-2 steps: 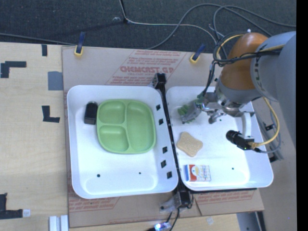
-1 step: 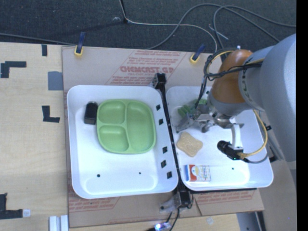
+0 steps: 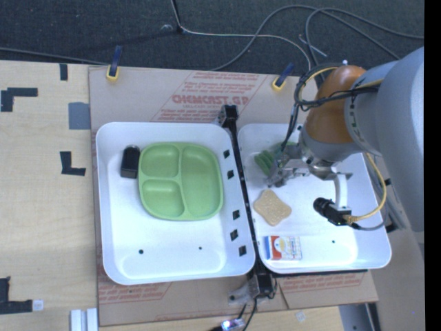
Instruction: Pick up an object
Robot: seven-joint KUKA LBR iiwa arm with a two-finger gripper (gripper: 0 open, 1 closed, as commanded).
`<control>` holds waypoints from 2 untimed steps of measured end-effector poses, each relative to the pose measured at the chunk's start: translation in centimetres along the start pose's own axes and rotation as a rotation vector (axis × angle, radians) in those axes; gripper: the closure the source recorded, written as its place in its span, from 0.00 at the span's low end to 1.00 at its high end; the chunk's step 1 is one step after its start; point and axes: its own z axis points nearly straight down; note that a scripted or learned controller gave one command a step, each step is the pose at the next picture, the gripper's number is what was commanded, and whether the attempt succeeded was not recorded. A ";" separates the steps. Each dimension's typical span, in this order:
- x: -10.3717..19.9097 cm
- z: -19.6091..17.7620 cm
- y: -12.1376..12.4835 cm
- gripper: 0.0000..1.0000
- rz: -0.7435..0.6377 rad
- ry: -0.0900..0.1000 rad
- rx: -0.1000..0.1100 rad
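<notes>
Nearest the camera, at the front edge of the right bin, lies a small flat carton with a white face and red, blue and orange print, resting on the bin floor. Just behind it, and apart from it, lies a tan slice of toast, flat on the floor near the divider between the two bins. Farther back in the same bin, a green object sits beside the divider, touching or just beside the gripper. The gripper is low in the right bin, reaching toward the divider from the arm on the right. Finger state: cannot be determined, since the fingers merge with the green object and the wrist hardware; no object is visibly held between them. A black fitting with a yellow cable hangs from the arm over the right side of the bin. The left bin holds a green divided plate with three compartments, lying flat, and a small black block touching the plate's left rim.
</notes>
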 end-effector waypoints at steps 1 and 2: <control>0.0 -6.3 0.1 1.00 0.002 0.000 -0.008; -0.4 -10.6 0.2 1.00 0.003 0.000 -0.007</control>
